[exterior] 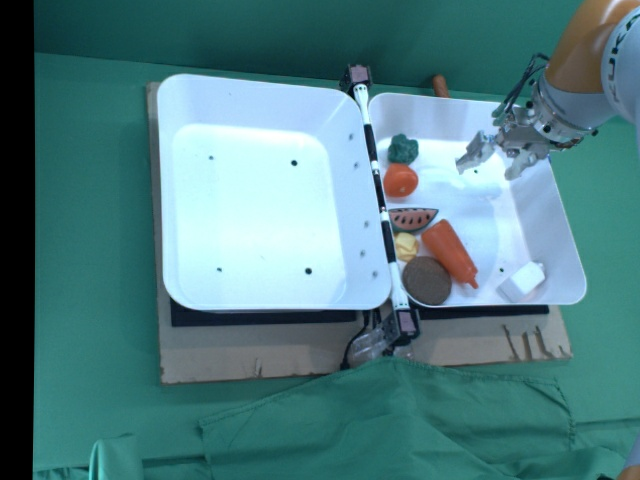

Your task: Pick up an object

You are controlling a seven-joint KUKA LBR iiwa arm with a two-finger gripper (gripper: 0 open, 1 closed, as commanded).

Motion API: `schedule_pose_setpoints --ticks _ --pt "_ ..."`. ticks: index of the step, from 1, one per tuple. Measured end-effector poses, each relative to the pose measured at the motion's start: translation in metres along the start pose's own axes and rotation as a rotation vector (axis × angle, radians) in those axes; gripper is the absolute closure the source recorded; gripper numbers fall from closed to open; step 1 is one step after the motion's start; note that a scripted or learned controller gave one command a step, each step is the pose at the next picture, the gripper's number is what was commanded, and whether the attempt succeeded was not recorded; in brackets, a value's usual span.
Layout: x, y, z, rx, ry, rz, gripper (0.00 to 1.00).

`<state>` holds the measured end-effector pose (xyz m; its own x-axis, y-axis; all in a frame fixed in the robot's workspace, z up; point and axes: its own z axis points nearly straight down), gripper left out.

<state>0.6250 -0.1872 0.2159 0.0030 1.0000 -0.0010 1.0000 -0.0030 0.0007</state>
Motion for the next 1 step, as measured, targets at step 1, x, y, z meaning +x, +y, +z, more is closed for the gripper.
schedule_pose_setpoints --ticks 1 --pt "0.0132 -0.0558 0.0316 -0.02 -0.008 0.002 0.0"
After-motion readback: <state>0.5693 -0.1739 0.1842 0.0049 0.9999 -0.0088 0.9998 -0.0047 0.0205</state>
